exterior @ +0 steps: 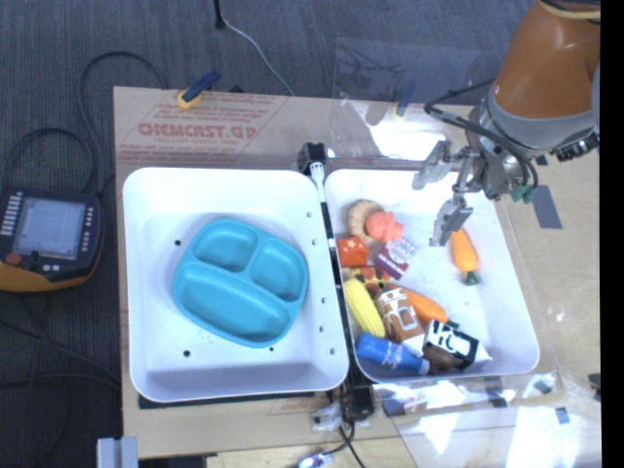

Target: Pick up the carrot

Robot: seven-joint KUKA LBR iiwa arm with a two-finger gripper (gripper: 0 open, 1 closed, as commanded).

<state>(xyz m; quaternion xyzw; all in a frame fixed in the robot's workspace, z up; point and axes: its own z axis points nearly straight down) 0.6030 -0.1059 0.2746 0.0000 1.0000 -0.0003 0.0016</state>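
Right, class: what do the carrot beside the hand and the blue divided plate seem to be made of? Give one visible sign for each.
Carrot: probably moulded plastic toy food; even, saturated orange with a slight sheen and a small green stub at its lower end.
Blue divided plate: likely hard plastic, matte to satin; one uniform turquoise colour, rounded moulded compartments, soft highlights.
Neither can be confirmed by look alone.

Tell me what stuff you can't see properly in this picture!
- Arm: the top and right edges of the camera view cut it off.
- Toy pile in the right bin: pieces overlap, so the lower ones are partly hidden and hard to name.
- Handheld controller: the left edge cuts it off, and its screen is too small to read.
- Carrot: its green end is too small for detail.
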